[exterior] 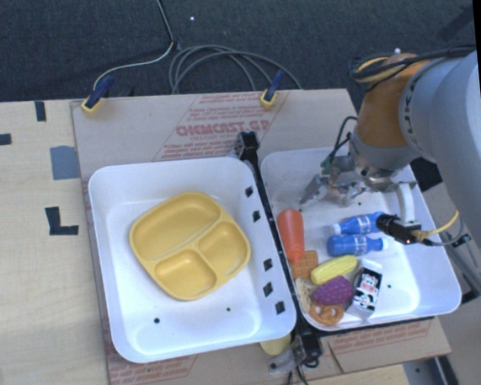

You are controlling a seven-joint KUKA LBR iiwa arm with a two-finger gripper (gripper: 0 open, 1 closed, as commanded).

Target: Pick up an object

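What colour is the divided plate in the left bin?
Yellow; the divided plate shows clearly in the camera view.

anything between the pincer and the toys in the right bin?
Nothing visible. The pincer hangs over bare floor at the back of the right bin. The blue bottles and orange carrot lie nearest, toward the front, with open bin floor between.

The arm (pixel 436 118) runs off the right edge, so its base is cut away. Its wrist covers the back of the right bin (pixel 437 295), and the hand (pixel 335 185) beneath is too blurred to read. A pretzel (pixel 327 313) lies half under the purple grapes (pixel 335 291).
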